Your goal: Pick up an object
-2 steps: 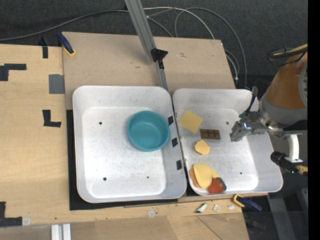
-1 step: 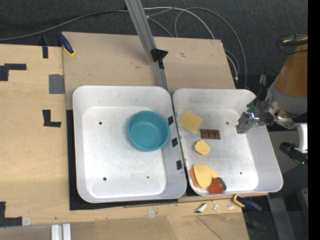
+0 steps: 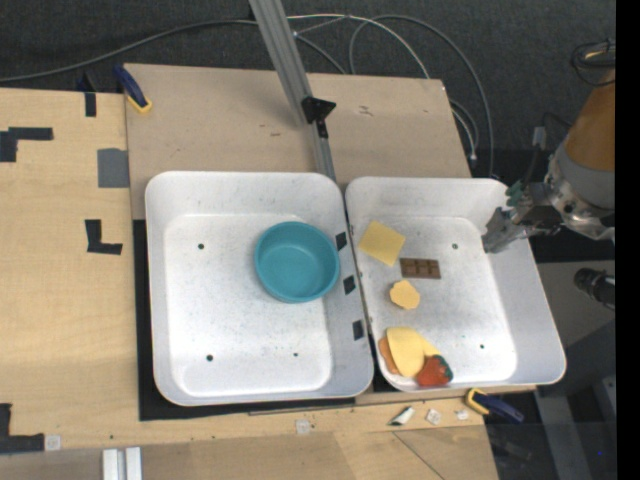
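From my seat I see the end effector (image 3: 497,236) hanging over the upper right edge of the right bin (image 3: 520,318), with nothing between its tips; whether it is released or clenched I cannot tell. In that bin lie a pale yellow square block (image 3: 382,243) near the upper left, a small brown chocolate bar (image 3: 420,267) just right of it, and a small yellow round piece (image 3: 404,294) below. At the lower left corner a yellow slice (image 3: 405,349) touches a red strawberry (image 3: 434,371). The left bin (image 3: 190,318) holds a teal bowl (image 3: 295,260), upright. Both bins sit side by side on the table (image 3: 60,188).
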You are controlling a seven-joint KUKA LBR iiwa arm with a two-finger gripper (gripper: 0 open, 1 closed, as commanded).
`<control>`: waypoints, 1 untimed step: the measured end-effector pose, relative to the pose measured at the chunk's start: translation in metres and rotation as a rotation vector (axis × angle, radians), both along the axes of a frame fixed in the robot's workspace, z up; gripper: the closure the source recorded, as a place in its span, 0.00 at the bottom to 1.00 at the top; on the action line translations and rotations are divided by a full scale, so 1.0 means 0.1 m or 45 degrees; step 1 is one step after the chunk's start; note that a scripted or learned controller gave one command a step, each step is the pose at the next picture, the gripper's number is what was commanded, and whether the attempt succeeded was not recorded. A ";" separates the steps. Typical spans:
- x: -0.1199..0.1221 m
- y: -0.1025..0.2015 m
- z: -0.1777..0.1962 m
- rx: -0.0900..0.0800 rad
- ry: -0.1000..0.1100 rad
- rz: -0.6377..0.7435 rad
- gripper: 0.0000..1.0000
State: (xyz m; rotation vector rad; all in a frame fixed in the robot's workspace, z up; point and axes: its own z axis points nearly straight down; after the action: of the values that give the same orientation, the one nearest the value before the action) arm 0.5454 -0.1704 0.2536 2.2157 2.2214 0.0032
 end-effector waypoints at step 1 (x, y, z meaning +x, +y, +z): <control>0.21 0.54 0.00 0.004 0.006 0.006 1.00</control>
State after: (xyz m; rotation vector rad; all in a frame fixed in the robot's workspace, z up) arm 0.5660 -0.1166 0.2540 2.2142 2.2308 0.0015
